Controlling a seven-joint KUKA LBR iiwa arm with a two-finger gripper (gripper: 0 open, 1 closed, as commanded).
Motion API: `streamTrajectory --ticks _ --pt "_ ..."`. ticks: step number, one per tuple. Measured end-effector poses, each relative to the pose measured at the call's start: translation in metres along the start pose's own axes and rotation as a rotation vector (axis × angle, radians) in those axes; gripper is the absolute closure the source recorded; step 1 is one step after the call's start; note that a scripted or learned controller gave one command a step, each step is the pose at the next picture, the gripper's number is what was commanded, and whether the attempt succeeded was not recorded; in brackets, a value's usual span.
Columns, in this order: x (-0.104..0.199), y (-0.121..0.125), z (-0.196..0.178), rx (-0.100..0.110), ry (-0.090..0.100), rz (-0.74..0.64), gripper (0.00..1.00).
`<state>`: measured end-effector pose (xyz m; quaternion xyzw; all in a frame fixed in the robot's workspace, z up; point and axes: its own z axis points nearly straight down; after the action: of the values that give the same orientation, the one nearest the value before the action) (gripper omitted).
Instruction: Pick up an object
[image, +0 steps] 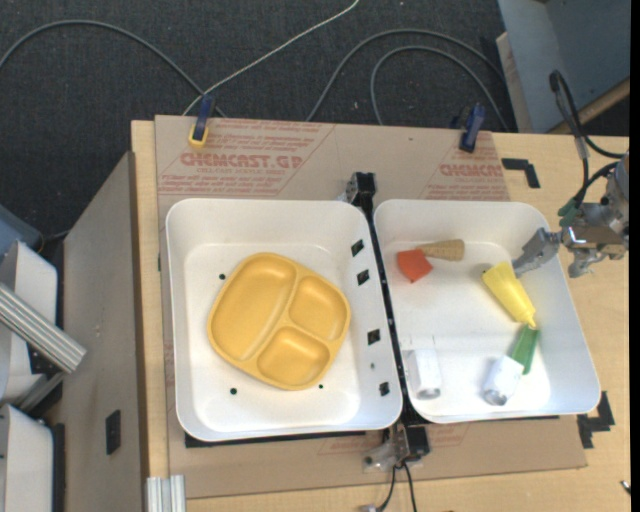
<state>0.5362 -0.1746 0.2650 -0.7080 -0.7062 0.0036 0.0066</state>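
Objects in right bin (560, 395): five, left bin (190, 400): one yellow tray (278, 320)

Single fixed camera overhead, slanted down on both bins (185, 330).

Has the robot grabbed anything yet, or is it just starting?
Just starting, it seems. Nothing looks lifted: the orange block, yellow cone, green-and-white bottle and the rest lie in the right bin. The gripper hangs at that bin's right rim, near the cone. The whole pick is left.
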Motion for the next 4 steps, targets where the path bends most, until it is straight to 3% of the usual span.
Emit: streamTrajectory --ticks 1,4 --pt "0.001 0.002 -0.005 -0.01 -0.003 -0.003 0.0" --pt "-0.009 0.003 0.14 -0.005 0.0 -0.002 0.0"
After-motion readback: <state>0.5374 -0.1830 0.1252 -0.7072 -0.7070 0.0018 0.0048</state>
